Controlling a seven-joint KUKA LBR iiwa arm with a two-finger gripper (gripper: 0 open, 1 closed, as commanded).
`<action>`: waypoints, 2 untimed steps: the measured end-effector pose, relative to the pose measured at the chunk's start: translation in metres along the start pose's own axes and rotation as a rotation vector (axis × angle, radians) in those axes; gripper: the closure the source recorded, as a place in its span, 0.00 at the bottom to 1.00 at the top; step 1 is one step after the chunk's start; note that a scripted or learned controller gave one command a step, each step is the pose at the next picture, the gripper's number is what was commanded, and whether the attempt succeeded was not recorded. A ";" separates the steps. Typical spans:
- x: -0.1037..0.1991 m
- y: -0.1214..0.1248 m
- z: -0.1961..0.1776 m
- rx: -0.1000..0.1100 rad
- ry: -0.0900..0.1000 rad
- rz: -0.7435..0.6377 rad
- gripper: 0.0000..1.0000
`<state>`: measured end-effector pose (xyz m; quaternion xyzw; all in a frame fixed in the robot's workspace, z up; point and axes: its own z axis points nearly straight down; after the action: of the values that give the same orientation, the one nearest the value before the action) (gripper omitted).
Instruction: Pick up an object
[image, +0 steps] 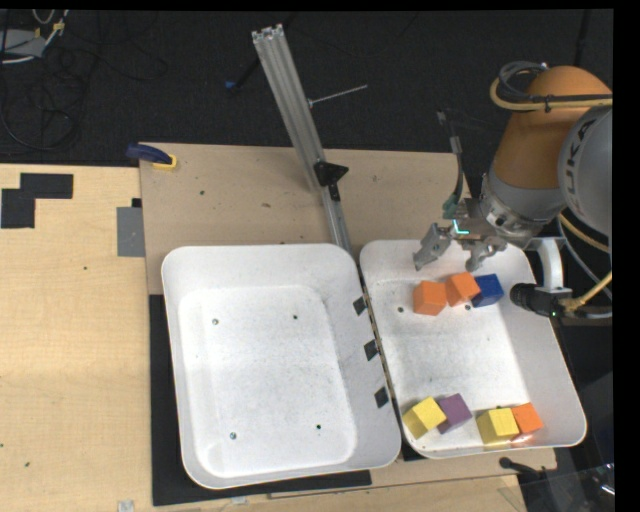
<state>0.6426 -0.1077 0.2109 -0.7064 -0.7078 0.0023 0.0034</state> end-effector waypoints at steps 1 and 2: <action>0.000 0.001 -0.003 -0.005 -0.001 -0.001 0.00; 0.007 0.008 0.055 0.001 0.000 -0.003 0.00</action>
<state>0.6500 -0.1006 0.1560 -0.7055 -0.7087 0.0027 0.0036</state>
